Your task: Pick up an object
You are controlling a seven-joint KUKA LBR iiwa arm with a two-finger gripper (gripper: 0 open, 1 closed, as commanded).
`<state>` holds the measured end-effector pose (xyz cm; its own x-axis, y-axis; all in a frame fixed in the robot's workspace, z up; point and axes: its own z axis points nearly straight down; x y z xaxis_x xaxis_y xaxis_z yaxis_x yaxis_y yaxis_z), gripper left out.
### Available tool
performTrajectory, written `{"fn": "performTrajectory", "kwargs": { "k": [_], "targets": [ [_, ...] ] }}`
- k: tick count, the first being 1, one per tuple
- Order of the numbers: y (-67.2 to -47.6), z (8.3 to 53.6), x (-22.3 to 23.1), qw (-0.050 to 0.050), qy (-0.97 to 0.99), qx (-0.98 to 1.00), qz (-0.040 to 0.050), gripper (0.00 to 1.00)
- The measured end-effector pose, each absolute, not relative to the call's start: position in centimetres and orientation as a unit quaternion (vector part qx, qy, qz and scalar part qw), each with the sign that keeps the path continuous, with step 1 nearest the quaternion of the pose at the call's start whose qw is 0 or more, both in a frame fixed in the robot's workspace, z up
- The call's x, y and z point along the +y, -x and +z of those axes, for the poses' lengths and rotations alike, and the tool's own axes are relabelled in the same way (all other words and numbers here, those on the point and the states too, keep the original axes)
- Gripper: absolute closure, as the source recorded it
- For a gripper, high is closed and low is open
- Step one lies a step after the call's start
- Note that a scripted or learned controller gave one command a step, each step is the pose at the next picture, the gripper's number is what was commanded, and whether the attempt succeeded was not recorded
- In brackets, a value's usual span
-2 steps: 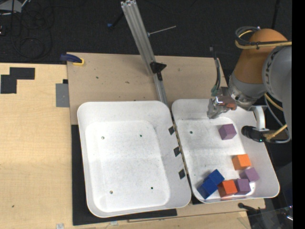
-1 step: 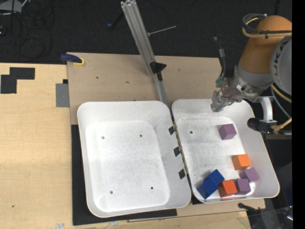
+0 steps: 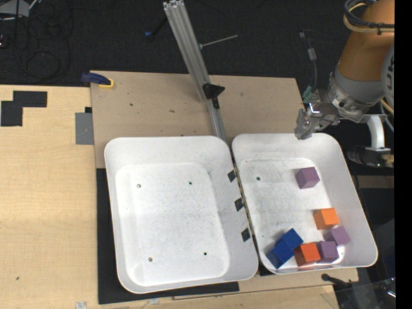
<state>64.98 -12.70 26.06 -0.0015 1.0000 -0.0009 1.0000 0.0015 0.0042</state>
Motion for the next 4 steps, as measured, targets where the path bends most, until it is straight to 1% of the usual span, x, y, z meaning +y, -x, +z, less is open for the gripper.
{"fn": "performTrajectory", "kwargs": {
  "k": [1, 2, 3, 4],
  "targets": [
    [-62.9, 25.5, -7.2, -0.002, -0.706, 0.708, -0.0005, 1.00],
    [-62.2, 25.8, -2.4, -0.002, -0.706, 0.709, -0.0006, 1.00],
    [-60.7, 25.7, 2.5, -0.003, -0.705, 0.709, -0.0013, 1.00],
    [-59.9, 23.8, 8.4, -0.003, -0.705, 0.709, -0.0016, 1.00]
  ]
}}
